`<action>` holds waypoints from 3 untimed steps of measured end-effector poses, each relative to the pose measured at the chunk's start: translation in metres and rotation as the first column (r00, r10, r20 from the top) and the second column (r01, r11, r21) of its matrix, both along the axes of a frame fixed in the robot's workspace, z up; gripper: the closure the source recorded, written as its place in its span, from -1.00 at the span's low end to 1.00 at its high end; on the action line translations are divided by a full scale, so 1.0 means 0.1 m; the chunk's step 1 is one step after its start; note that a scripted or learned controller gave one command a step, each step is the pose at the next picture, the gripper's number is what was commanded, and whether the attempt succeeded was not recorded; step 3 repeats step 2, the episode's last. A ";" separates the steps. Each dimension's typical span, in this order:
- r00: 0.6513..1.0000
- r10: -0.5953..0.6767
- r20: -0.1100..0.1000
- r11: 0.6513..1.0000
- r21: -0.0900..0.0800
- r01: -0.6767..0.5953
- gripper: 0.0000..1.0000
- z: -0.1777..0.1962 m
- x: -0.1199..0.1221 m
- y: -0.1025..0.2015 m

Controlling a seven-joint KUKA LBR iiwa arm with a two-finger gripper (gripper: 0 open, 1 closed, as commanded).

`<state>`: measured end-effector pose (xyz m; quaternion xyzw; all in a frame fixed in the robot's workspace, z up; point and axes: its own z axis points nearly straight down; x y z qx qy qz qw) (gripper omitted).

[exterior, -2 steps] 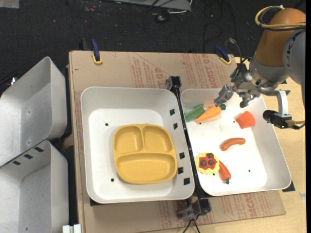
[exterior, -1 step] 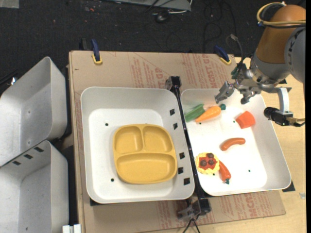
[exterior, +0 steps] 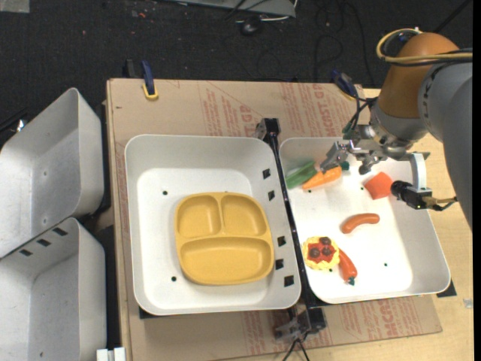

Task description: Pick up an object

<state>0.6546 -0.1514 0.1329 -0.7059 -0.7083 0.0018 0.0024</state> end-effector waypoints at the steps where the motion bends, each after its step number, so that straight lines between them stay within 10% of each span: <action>1: 1.000 0.000 0.014 1.000 0.000 0.000 -1.00 -0.38 0.03 0.02; 2: 1.000 0.002 0.010 1.000 -0.002 -0.002 1.00 -0.29 0.01 0.01; 3: 1.000 0.002 0.010 1.000 -0.002 -0.002 1.00 -0.29 0.01 0.01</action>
